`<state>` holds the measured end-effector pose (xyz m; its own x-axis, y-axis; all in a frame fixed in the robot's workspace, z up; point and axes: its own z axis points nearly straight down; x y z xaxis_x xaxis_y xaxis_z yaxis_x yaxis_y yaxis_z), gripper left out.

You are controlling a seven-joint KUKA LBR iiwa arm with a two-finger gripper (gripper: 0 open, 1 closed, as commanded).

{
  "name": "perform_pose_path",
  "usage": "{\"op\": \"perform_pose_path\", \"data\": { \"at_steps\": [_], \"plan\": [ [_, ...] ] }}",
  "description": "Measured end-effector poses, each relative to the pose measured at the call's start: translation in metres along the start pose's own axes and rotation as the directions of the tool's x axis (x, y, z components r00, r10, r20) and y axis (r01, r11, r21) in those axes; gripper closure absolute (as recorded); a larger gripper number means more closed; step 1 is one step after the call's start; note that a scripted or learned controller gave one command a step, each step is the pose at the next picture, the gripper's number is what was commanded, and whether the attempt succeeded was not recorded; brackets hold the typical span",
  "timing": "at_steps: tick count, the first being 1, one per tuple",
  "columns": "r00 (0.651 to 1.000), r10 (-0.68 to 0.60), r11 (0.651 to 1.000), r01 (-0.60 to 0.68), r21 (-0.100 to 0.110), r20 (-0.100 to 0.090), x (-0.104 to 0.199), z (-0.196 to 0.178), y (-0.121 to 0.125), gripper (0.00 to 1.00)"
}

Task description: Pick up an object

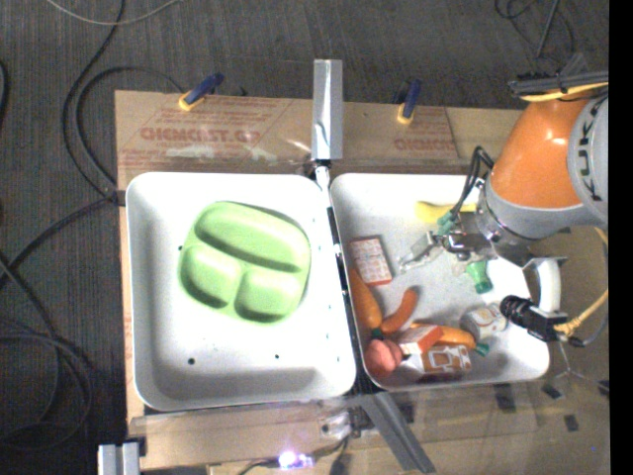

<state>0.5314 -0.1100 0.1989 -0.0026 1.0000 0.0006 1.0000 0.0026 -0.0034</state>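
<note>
The camera view looks down on a tabletop [138, 127] covered with brown cardboard, where two shallow white bins sit side by side. The left bin [148, 364] holds one large green, lobed piece [245, 260], lying a little above the bin's middle. The right bin [396, 191] holds a cluster of small things. A small red and white card [368, 259] lies near its left wall. Just below the card an orange carrot [365, 303] runs along that wall, and beside it a sausage [400, 309] lies at a slant. At the bottom of the bin a pink round toy [383, 354] touches an orange and white carton [437, 352], with a small white and grey piece [482, 320] to their right. A yellow piece [432, 208] peeks out near the top, partly hidden by the arm. A small green piece [482, 280] lies near the bin's right side, under the wrist.

The grey arm with its orange band [539, 161] reaches in from the right over the right bin. Its gripper [423, 252] hangs over the middle of that bin, pointing left toward the card. Whether the gripper is spread or pressed together I cannot tell, and nothing can be made out between it. Two clamps [201, 90] pin the cardboard at the top edge.
</note>
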Motion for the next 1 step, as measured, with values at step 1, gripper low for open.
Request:
{"op": "perform_pose_path", "data": {
  "at_steps": [1],
  "plan": [
    [0.996,0.084,0.996,-0.084,0.000,0.001,0.0040,0.0009,0.0658,0.00]
  ]
}}
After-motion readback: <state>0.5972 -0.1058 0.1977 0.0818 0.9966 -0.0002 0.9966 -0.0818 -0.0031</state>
